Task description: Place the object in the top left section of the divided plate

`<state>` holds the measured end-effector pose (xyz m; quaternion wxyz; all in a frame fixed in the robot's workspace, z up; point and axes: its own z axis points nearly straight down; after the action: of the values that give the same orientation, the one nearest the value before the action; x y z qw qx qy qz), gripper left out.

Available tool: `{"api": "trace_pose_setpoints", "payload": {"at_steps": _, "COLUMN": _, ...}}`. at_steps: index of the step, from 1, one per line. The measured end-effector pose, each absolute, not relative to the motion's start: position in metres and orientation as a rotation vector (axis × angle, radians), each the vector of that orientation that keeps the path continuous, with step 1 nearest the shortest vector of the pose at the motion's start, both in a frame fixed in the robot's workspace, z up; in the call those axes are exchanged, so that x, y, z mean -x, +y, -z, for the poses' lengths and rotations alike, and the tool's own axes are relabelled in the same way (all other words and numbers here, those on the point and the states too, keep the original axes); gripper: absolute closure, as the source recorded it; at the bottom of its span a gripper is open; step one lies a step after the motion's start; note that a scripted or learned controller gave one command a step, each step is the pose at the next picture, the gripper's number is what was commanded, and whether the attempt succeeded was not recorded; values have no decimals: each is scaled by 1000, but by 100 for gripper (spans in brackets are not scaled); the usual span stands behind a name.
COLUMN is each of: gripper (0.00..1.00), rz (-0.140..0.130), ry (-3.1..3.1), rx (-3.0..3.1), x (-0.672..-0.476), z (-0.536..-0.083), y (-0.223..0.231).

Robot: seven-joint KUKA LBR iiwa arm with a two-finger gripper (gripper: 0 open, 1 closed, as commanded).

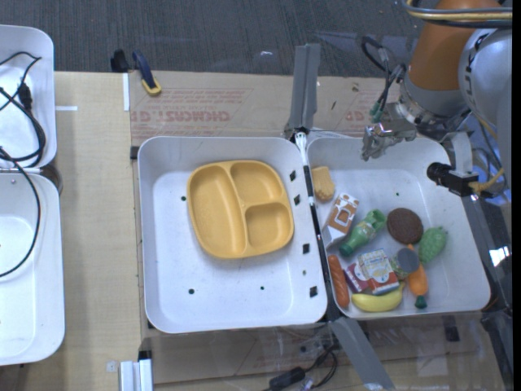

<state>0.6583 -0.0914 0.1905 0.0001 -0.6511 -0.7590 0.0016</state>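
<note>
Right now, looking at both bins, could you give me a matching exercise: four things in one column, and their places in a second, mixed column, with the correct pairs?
Things:
1. divided plate
2. banana
3. gripper
4. brown round object

Places:
A. front edge of the right bin
B. over the back edge of the right bin
C. middle of the left bin
D. right bin, beside the green bottle

Pairs: 1-C, 2-A, 3-B, 4-D
</note>
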Motion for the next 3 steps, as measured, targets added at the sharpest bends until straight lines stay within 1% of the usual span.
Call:
{"api": "trace_pose_setpoints", "payload": {"at_steps": 1, "gripper": 100, "rz": -1, "ry": -2175, "rx": 2270, "x": -659, "z": -93, "y": -163}}
{"api": "trace_pose_setpoints", "payload": {"at_steps": 2, "gripper": 100, "rz": -2, "ry": -2045, "rx": 2386, "x": -659, "z": -92, "y": -131}}
{"api": "trace_pose_setpoints", "payload": {"at_steps": 3, "gripper": 100, "rz": -1, "ry": -1921, "rx": 2489, "x": -659, "z": -93, "y": -202}}
